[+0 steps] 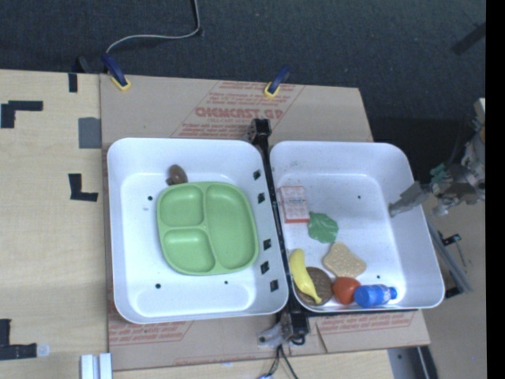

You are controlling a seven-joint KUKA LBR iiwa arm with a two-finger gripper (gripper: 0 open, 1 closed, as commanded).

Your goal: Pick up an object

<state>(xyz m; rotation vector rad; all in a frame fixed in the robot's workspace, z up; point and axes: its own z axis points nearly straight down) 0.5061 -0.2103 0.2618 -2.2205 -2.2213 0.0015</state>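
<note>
Nearest us, the right bin [394, 164] holds our candidate objects: banana [301, 275], bread slice [344, 260], green leaf [323, 227], tomato [345, 290], blue bottle [373, 294]. Our gripper [454, 181] hangs over that bin's right rim; whether it's spread we cannot tell. Left bin [126, 164] carries a green plate [207, 227].

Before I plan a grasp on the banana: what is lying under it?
The banana lies across the left edge of a brown round piece in the right bin. How far that piece extends beneath the banana is covered, as is the bin floor under both.
</note>
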